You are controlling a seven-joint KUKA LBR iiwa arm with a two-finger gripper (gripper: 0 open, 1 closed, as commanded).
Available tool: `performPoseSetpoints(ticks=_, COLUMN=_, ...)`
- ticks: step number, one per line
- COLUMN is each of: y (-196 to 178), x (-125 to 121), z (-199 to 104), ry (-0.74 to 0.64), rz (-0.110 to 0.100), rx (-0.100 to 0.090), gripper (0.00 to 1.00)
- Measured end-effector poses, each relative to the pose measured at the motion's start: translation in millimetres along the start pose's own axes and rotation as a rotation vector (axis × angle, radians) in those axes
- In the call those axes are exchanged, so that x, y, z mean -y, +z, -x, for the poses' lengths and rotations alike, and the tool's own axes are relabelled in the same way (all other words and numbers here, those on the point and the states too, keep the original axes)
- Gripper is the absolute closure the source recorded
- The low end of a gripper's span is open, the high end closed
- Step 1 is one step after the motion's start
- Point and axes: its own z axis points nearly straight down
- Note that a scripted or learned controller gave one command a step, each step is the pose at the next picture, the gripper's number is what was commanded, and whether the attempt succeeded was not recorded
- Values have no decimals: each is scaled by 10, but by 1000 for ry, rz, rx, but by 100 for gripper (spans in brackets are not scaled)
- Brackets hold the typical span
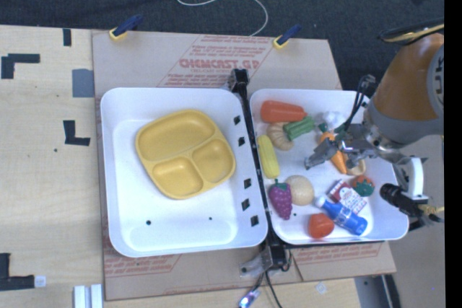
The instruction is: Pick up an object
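Two white bins (pixel 115 155), one yellow tray (pixel 185 153)

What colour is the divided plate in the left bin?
Yellow; the plate shows clearly in the camera view.

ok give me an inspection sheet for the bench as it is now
surface: two white bins side by side on a cardboard sheet held by two clips.
job's things: right bin holds toy food: carrot, corn cob, purple grapes, tomato, blue bottle, and others.
clutter: yellow divided plate in the left bin.
grippers: claw low over the right bin among the toys; grasp cannot be judged.
cables: white cable looped on the carpet behind; wires at the front edge.
surroundings: dark carpet, pale floor panel at left.
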Motion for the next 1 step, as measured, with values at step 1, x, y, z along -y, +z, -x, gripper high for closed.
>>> performPoseSetpoints(ticks=1, y=-1093, x=429, z=-704, ry=-7, rz=8, rx=0, gripper=0)
